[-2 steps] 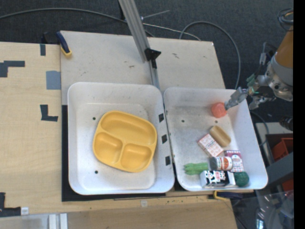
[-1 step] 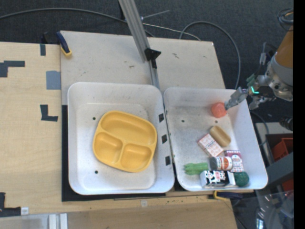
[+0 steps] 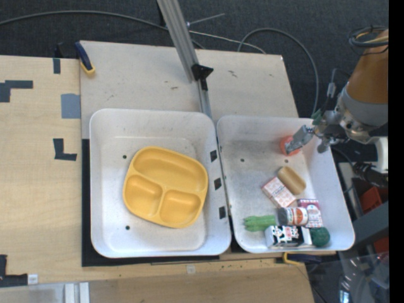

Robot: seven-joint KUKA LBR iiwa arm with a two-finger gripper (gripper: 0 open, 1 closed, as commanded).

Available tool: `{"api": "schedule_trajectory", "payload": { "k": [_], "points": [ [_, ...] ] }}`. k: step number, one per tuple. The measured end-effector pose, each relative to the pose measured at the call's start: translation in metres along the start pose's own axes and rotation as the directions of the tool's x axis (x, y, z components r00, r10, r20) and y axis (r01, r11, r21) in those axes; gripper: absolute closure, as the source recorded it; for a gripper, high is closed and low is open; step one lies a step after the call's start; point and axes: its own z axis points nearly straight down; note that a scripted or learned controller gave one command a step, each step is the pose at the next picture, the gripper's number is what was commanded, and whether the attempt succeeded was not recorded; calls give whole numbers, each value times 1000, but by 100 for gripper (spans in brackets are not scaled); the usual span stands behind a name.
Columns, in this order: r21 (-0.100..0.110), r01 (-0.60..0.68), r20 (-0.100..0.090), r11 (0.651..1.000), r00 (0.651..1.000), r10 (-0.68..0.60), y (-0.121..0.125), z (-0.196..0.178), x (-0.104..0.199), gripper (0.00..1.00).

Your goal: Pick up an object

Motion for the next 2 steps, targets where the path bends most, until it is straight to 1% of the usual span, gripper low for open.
{"api": "schedule_trajectory", "payload": {
  "k": [1,2],
  "points": [
    [0,0,0,1000,1000,0,-2,44,-1,0],
    [2,0,-1,1000,1000,0,-11,101,7,0]
  ]
}}
